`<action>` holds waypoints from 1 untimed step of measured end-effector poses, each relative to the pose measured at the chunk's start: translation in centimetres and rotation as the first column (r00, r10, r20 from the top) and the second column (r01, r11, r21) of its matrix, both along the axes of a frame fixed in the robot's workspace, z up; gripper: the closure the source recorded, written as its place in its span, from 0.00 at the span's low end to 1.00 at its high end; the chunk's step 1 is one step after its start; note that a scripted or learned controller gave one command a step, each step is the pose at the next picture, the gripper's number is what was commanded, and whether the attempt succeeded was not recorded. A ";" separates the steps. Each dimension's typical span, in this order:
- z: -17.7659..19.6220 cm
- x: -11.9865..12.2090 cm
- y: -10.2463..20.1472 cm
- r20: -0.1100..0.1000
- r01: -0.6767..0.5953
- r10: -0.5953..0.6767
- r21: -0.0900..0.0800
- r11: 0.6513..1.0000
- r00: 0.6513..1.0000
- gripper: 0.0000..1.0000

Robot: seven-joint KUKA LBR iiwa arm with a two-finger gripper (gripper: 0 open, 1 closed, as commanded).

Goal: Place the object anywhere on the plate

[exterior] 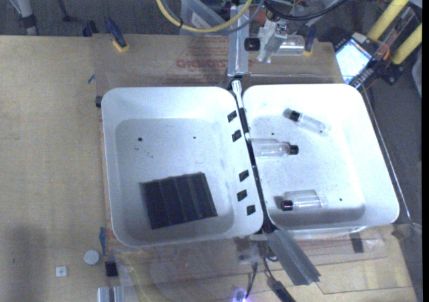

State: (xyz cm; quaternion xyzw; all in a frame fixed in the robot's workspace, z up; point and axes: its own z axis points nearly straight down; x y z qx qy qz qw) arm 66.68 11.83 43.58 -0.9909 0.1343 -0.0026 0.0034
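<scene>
Three small clear vials with dark caps are seen lying on their sides in the right bin (pixel 375 160): the far vial (pixel 304 120) near the back, the middle vial (pixel 273 149) just beside the divider between the bins, and the near vial (pixel 300 201) toward the front wall. They are well apart from each other. In the left bin (pixel 114 153) a dark ribbed plate (pixel 179 199) is laid flat, near the front, with nothing on it. So the object of the task is not yet on the plate — it is judged that one of the vials is meant, but which one cannot be told.

The gripper (pixel 268 43) is held high above the table (pixel 47 126), behind the back rims of both bins, close to the line where they meet. It is too small and too much mixed with cables to be read; whether the jaws are apart or together cannot be told. Nothing is seen between them.

Several failures can be expected from here. The vials are round and smooth, so one may be rolled away or squeezed out sideways when the jaws are closed on it. The middle vial is very near the divider, and a jaw could be blocked by that wall. The clear glass may also be badly located. If a vial is released too high over the plate, it may roll along the ribs and off — onto the white floor of the bin.
</scene>
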 end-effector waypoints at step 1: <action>-0.1 -0.5 -7.6 -0.003 -0.072 0.072 -0.001 0.997 0.997 1.00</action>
